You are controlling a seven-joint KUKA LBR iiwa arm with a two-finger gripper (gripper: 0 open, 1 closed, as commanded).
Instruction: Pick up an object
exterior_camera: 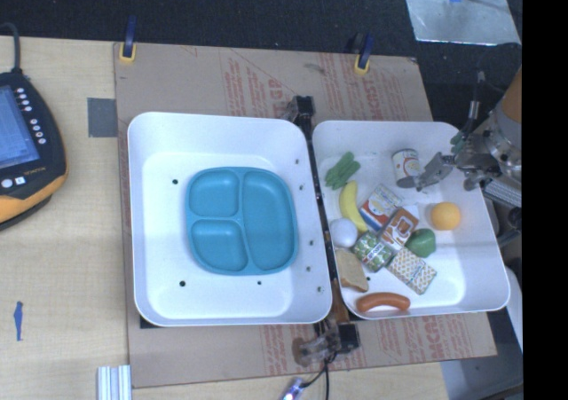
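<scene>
Objects to pick: a jumble of small items in the right bin [479, 287], none of them between the gripper's fingers.
Gripper [424, 177]: over the far right part of the right bin, just right of a small round can [406, 162]; whether it is wide or narrow I cannot tell, and it holds nothing that can be seen.
Arm [501, 145]: reaches in from the right edge, grey.
Left side of right bin: a green leafy piece [341, 169] far, a banana [351, 205] nearer, then a white ball [343, 232].
Middle of right bin: a small white packet [380, 206], a brown packet [400, 225], a green-labelled can [374, 252], a checked box [409, 270], lying close together.
Right of those: an orange fruit [445, 215] and a green round piece [422, 242].
Near edge: a slice of bread [352, 277] and a sausage [383, 302].
Left bin [151, 212]: holds a blue divided plate [240, 219].
Bench, far left: a teach pendant [25, 145] with an orange rim.
</scene>
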